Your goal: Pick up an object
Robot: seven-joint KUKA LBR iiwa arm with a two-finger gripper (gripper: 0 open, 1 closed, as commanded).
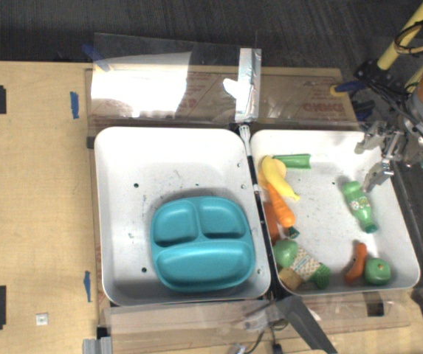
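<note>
Toy foods (278, 175) scattered in right bin (403, 220)

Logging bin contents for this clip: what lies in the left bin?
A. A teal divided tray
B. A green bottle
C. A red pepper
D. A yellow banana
A. The teal divided tray lies in the left bin, while the small toy foods such as the banana and the green bottle lie in the right bin.

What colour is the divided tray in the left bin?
Teal, seen in the camera view: the tray.
</note>
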